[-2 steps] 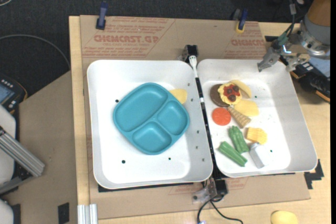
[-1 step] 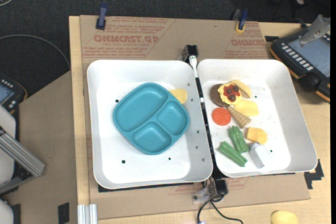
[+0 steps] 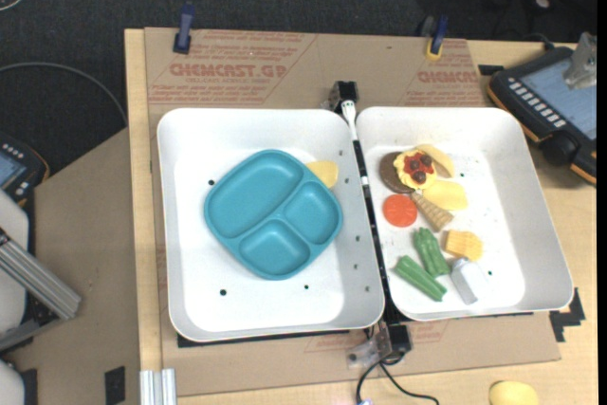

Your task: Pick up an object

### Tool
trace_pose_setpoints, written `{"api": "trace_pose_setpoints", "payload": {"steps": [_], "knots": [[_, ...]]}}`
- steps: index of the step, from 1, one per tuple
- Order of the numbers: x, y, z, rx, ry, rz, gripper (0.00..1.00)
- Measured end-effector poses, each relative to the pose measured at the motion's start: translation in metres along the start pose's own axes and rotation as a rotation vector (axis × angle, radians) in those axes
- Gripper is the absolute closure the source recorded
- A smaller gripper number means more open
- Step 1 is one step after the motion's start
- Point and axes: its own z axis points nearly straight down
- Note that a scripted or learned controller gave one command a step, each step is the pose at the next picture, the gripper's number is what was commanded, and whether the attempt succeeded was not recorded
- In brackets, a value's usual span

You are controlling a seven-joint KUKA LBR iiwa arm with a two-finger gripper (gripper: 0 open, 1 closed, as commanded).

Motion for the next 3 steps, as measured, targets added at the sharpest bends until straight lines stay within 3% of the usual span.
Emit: {"api": "trace_pose_setpoints", "payload": {"steps": [1, 2, 3], "knots": [[-0.02, -0.084, 0.059, 0.014, 0.007, 0.008, 1.0], [-0.01, -0.106, -0.118, -0.015, -0.003, 0.001, 1.0], [-0.012, -0.108, 0.062, 0.022, 0.01, 0.003, 1.0]]}}
